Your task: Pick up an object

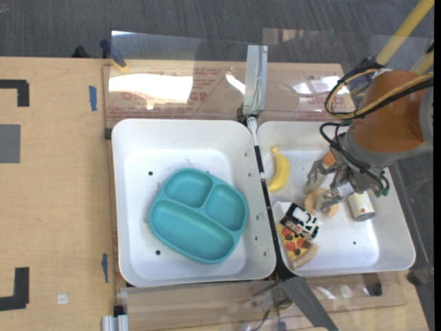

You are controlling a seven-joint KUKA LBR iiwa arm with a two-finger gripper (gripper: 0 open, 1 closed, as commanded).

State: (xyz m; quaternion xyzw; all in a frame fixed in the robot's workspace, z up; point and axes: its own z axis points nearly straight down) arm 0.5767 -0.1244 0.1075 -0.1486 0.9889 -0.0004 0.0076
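Note:
My gripper (324, 185) hangs over the middle of the right bin (386, 254), under the orange wrist band; its fingers stand spread apart. Just below the fingertips lies a small tan object (318, 202). A yellow banana (278, 171) lies near the bin's left wall. A black-and-white item (300, 221) and a pizza-slice toy (296, 243) rest at the front left. A white cylinder (360, 205) lies to the right of the gripper. Nothing is visibly held between the fingers.
The left bin (131, 150) holds a teal divided plate (198, 214). A clear plastic shield (179, 81) stands behind both bins. Cables loop above the arm at the upper right. Wooden bench surface (48, 185) extends to the left.

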